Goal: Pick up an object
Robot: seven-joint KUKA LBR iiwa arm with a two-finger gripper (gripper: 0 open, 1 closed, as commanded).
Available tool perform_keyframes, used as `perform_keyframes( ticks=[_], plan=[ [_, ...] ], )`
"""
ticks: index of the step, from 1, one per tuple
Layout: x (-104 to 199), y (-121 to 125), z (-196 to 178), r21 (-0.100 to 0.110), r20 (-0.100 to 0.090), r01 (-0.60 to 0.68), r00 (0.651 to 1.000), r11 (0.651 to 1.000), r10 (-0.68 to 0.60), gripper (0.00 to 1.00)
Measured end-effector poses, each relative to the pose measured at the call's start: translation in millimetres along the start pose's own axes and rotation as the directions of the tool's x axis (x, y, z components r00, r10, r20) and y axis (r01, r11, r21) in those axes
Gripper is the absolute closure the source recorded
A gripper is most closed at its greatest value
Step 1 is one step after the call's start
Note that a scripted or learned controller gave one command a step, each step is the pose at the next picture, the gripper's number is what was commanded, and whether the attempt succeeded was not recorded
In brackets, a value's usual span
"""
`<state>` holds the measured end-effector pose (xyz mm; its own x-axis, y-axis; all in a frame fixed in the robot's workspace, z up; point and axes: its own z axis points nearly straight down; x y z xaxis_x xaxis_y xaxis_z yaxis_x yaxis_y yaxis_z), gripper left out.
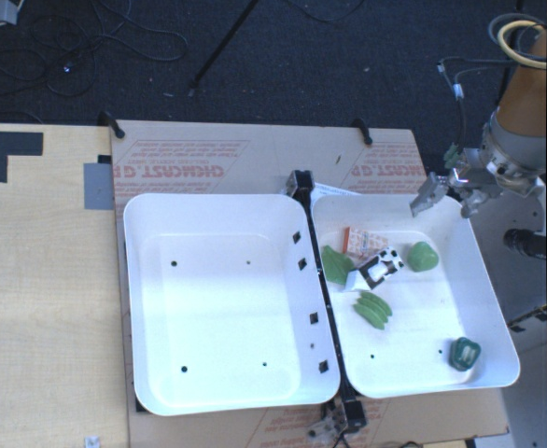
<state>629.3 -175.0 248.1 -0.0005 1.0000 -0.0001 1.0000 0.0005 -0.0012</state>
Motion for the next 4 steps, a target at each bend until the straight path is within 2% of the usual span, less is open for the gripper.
perform_keyframes(
  ticks=[1, 2, 3, 4],
  plan=[
    [79.5, -24.0, 137.3, 0.015, -0.006, 0.005, 1.000, 1.000, -0.005, 0.00],
    [73.7, -20.6, 118.9, 0.004, -0.001, -0.002, 1.000, 1.000, 0.002, 1.00],
    [73.2, -3.0, 159.4, 0.006, 0.001, 0.002, 1.000, 1.000, -0.002, 1.00],
    [74.9, -34.9, -13.9, -0.014, 0.002, 0.000, 1.000, 1.000, 0.000, 1.00]
  ],
)
